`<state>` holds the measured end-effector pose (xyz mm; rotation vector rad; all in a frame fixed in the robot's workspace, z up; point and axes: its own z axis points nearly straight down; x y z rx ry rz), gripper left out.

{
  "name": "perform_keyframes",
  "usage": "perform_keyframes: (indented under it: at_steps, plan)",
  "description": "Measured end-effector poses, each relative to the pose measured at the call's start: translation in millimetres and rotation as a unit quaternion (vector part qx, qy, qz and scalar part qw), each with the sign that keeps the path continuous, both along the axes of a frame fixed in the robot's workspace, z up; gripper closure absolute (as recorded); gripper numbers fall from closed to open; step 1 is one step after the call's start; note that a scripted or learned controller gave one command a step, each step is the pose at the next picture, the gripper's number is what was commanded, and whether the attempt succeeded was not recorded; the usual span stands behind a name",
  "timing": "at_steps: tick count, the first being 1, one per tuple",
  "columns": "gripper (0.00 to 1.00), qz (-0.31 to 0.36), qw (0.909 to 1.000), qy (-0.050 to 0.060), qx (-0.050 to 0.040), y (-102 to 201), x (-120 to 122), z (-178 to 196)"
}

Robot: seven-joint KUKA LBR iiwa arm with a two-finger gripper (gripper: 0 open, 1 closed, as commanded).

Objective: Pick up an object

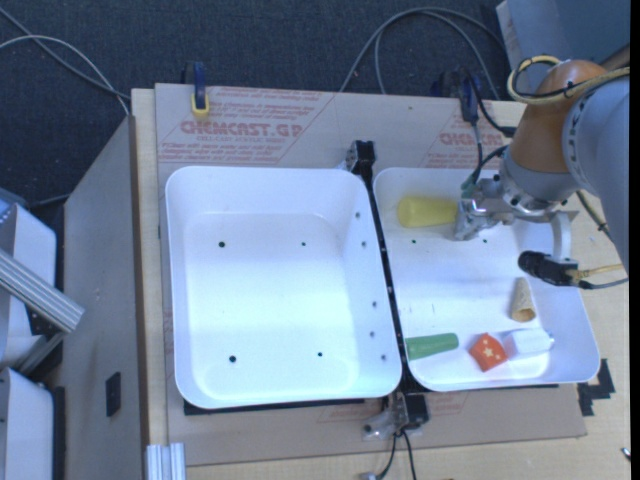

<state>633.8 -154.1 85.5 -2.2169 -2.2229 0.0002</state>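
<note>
Gripper (470, 220) low in right bin (560, 368), touching yellow block (425, 211) at bin's far-left corner; finger state impossible to tell. Along bin's near edge: green cylinder (432, 345), orange cube (487, 351). Near right wall: tan cone (522, 300).

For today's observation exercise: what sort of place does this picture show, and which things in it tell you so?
Most likely a robotics lab test bench. A grey arm with its gripper reaches over two white bins clamped to a board, small mixed objects like a yellow block lie in one, and loose cables trail across the floor.
</note>
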Motion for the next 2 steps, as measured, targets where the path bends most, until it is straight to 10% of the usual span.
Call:
perform_keyframes:
  at_steps: [1, 2]
  plan:
    - [1.0, -0.002, 0.9998, 0.02, 0.0013, 6.4, 25.1, -4.2]
    - [1.0, -0.003, 1.0, 0.001, 0.0, -28.9, -2.6, -0.1]
